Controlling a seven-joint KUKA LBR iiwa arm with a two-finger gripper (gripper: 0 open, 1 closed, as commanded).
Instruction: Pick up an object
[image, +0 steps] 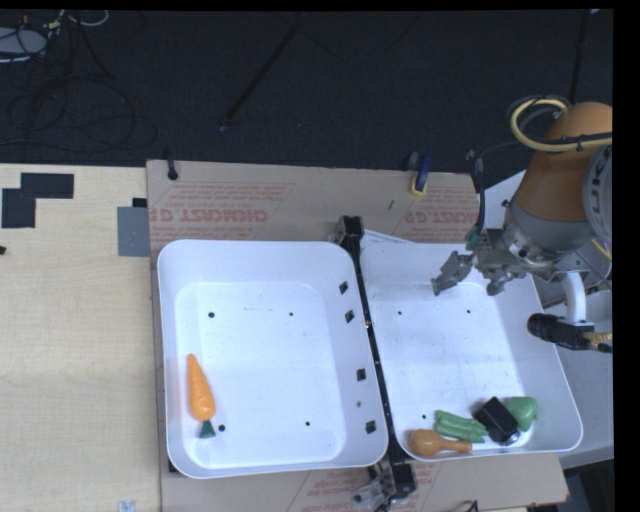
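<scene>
My gripper (472, 278) hangs open over the far right part of the right bin (470, 350), with nothing between its fingers. At that bin's near edge lies a cluster: a tan pear-shaped toy (437, 443), a green pod-shaped toy (460, 427), a black block (497, 420) and a green rounded piece (522, 408). The gripper is well behind this cluster. An orange carrot toy (200, 390) with a green tip lies near the left wall of the left bin (260, 300).
The two white bins sit side by side on a cardboard sheet (300, 205), joined by a black divider strip (362, 340). A blue and yellow clamp (420, 175) stands at the cardboard's far edge. Pale bench top (70, 350) extends to the left.
</scene>
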